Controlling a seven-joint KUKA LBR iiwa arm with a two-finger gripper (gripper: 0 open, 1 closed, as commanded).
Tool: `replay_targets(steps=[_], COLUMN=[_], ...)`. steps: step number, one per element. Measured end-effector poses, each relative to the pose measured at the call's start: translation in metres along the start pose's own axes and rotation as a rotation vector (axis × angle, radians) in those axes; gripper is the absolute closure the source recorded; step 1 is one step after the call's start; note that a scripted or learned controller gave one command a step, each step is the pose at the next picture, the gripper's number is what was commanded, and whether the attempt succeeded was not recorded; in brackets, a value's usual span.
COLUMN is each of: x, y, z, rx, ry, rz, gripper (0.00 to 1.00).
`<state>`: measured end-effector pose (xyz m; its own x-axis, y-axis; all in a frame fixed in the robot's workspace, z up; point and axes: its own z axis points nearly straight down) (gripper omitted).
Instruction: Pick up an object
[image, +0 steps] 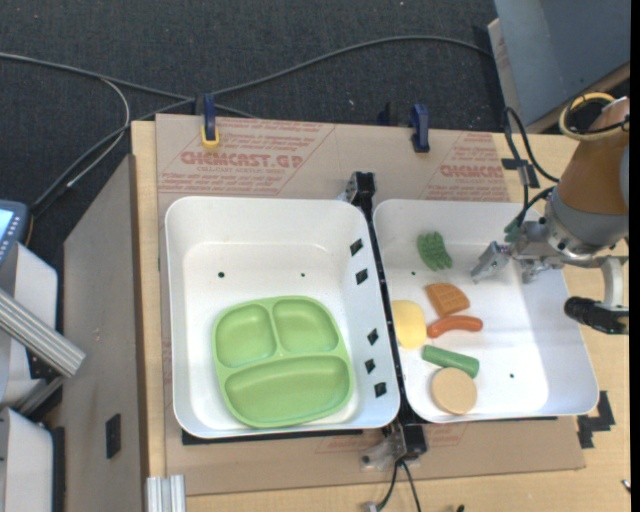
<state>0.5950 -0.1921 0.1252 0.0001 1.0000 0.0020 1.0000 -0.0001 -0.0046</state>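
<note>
Right bin (560, 385), red sausage (455, 325) lying near-horizontal, end effector (490, 262) above

two white bins (190, 300), one green tray (285, 360), six toy foods (447, 298).

We see the grey, rounded metal arm (590, 195) with its broad orange band above the wrist. Black cables run along its upper side, and we notice a yellowish loop of hose near the top. At its end sits the small grey metal two-finger gripper (490, 262), with a black part jutting out just below the wrist.
</note>
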Motion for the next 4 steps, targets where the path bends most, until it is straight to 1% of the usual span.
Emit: replay_targets(steps=[1,2,3,4], x=[0.000,-0.007,-0.007,0.045], y=[0.001,0.003,0.004,0.002], z=[-0.014,-0.076,-0.126,-0.132], rx=[-0.006,-0.012,-0.011,-0.004], ry=[-0.001,-0.004,-0.004,0.000], rz=[-0.001,-0.001,-0.002,-0.006], gripper=[1.00,1.00,1.00,1.00])
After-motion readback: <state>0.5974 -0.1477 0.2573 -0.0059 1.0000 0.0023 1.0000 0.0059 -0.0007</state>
